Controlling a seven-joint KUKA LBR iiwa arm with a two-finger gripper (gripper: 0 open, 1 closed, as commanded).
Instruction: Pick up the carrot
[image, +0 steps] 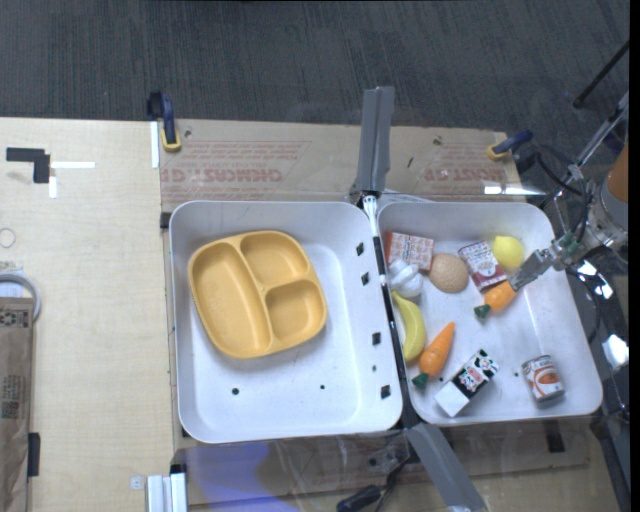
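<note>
An orange carrot (437, 347) with a green stem end lies in the right bin (570, 400), near the bin's front left, beside a banana (408, 326). A second, smaller orange carrot-like piece (498, 297) with a green tip lies further right, below a lemon (508, 250). My gripper (527, 270) reaches in from the right and its tip sits right at the upper right end of that smaller piece. Whether it grips the piece is unclear. The gripper is about a hand's width right of and behind the larger carrot.
The right bin also holds a tan egg-shaped item (449, 272), two red-and-white packets (410, 248) (480, 263), a cow-print carton (468, 381) and a small can (543, 379). A yellow divided plate (258, 292) lies in the left bin (300, 400).
</note>
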